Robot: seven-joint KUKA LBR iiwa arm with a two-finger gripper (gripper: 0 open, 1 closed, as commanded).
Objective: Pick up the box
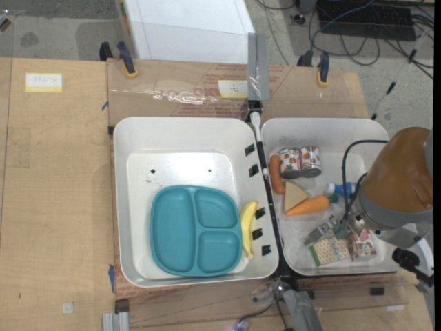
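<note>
A: Gripper (342, 227) first. It's low in the right bin (324, 131), near the front edge, with the arm (406, 174) over it. Open or closed? Can't tell, the wrist blocks it.

B: Why so low?

A: Probably lined up over the box (332, 249), which is just under the tip.

B: Box look?

A: Flat, lying down, pale printed face with a green edge, a red-patterned packet (364, 243) touching it. Carrot (309, 205) just behind, cans (300, 161) at the back.

B: Left bin (131, 185)?

A: Teal tray (196, 229), banana (247, 228) beside it.
</note>
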